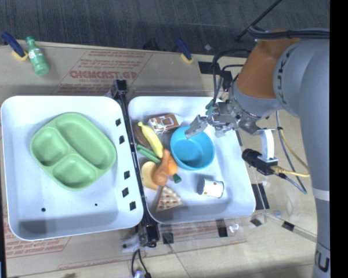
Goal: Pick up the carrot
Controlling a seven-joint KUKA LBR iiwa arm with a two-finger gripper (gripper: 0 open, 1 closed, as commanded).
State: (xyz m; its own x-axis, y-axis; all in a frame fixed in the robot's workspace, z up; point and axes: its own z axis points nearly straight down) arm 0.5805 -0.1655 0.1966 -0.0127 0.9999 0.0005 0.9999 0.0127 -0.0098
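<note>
Carrot [166, 168] lies in the right bin [235, 181], among toy foods at its left side, just left of the blue bowl [192, 149]. Over the bowl's far right rim hangs the pincer [198, 124], fingers spread, gripping nothing.

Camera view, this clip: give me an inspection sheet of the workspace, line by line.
Surface: two white bins side by side, left bin and right bin, on a cardboard-covered bench.
Job's things: carrot lies in the right bin, left of the blue bowl, not held.
Clutter: green tray in left bin; banana, brown packet, waffle wedge, small white cup in right bin.
Gripper: gripper over the bowl's upper rim, away from the carrot.
Cables: black cables by the wrist.
Surroundings: green bottle, blue clamps at bench edge.
</note>
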